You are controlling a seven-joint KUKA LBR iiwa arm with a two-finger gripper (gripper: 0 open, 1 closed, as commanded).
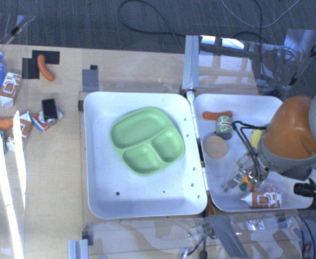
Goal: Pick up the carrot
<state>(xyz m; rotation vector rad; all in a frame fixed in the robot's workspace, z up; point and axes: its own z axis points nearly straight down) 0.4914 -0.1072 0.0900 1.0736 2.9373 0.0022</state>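
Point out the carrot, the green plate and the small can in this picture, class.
carrot (217,114), camera view, middle of its orange body.
green plate (147,140), camera view, ridge between its compartments.
small can (223,126), camera view, its side.

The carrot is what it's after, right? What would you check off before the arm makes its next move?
1. Carrot in sight, lying at the far edge of the right bin: ok.
2. Claw over the carrot: not ok, it sits near the bin's front, by a small carton.
3. Carrot free to grasp: not ok, a small can crowds it.
4. Claw empty: cannot tell.
5. Green tray out of the way in the left bin: ok.
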